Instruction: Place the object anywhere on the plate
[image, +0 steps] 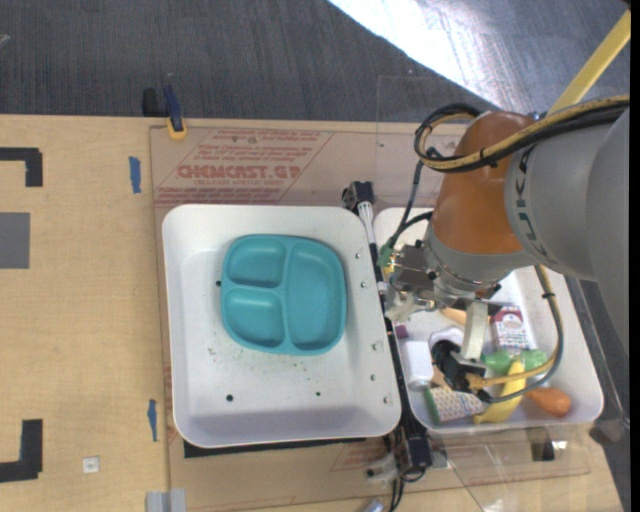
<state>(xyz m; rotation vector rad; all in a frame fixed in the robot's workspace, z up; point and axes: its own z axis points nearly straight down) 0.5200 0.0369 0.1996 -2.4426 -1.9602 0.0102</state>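
Note:
A teal plate (284, 293) with three compartments lies in the left white bin (200, 390), and nothing rests on it. My gripper (437, 303) is lowered into the right white bin (585, 375), under the grey arm and its orange band. It hangs among a heap of small objects: a yellow banana-like piece (511, 386), an orange round piece (551, 402), a green piece (500, 358), a red and white packet (509, 326), a white cylinder (416, 362) and a patterned piece (456, 404). The arm hides what lies directly under the gripper.
The two bins stand side by side, with a narrow rim (385, 300) between them. The arm covers the upper half of the right bin. A cardboard sheet (250, 165) and the wooden bench (70, 330) surround the bins.

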